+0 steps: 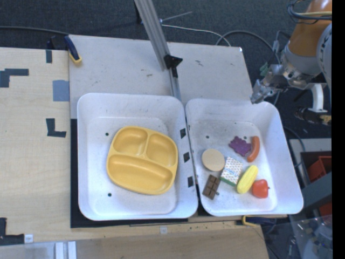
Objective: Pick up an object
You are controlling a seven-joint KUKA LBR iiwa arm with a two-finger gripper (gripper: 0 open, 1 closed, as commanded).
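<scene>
The right bin (280, 144) holds several small toy foods: purple grapes (240, 145), an orange sausage-like piece (254, 148), a tan round cookie (213, 159), a white patterned block (232, 170), a yellow corn cob (247, 178), a red tomato (260, 188) and a brown chocolate bar (211, 186). My gripper (259, 94) hangs just beyond the bin's far right corner, above the rim and apart from all the objects. Nothing is seen between its fingers.
The left bin (89, 144) holds a yellow divided plate (142, 159). A slanted metal rail (153, 26) runs from the top down to the seam between the bins. Cables lie behind the bench at the top right.
</scene>
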